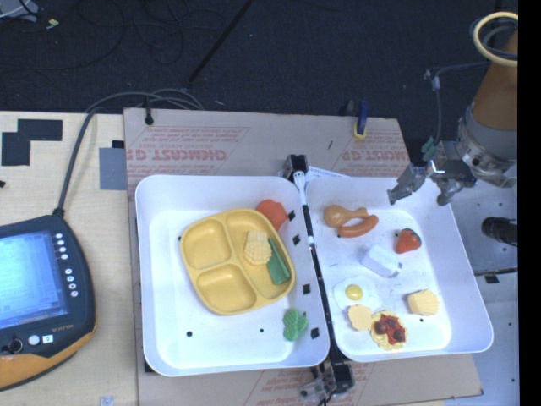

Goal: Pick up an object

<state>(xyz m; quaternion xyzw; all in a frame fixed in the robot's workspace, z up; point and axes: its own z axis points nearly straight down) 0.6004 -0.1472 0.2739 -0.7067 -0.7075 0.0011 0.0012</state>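
**binwatcher:** so where's the arm? I see the pincer [425, 185] hanging over the upper right corner of the right bin [470, 269], fingers spread wide with nothing between them.

**toyfood_fan:** yep, wide open and holding nothing. Closest stuff to it — the strawberry [408, 241] a bit below it, and the hot dog [351, 221] off to its left and slightly lower. Both lie in the right bin, apart from the fingers.

**binwatcher:** further down from the pincer there's a white block [380, 261], then a fried egg [351, 293], a yellow cheese-looking piece [423, 303] and a little pizza [388, 330] near the bin's lower edge.

**toyfood_fan:** and well away to its left, the left bin [161, 311] holds a yellow divided tray [211, 269]. Corn [257, 247] and a green pod thing [278, 262] sit in the tray's right compartment. An orange-red piece [273, 212] peeks out just beyond the tray's top corner, and a small green item [294, 323] lies below the tray.

**binwatcher:** handheld screen [38, 290] on the surface [110, 370] far left too.
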